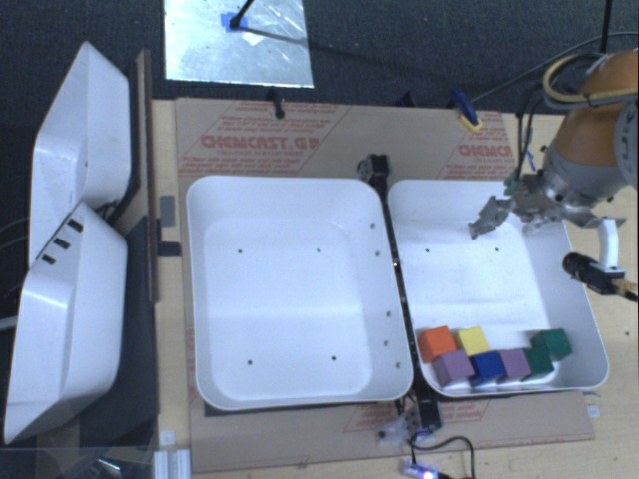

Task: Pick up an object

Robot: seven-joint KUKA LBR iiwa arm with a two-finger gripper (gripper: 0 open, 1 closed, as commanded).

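Observation:
Several small blocks lie in a cluster along the near edge of the right bin [559, 287]: an orange block [436, 342], a yellow block [473, 340], a purple block [453, 367], a blue block [488, 367], a lilac block [515, 363] and a green block [548, 347]. My gripper [490, 217] hangs over the far part of the right bin, well away from the blocks. Nothing is between its fingers, which look spread apart.
The left bin [290, 287] sits beside the right one on a cardboard sheet [270, 138]. White moulded covers [75, 238] stand at the far left. A metal plate [238, 28] lies at the back. Cables run near the arm [589, 118].

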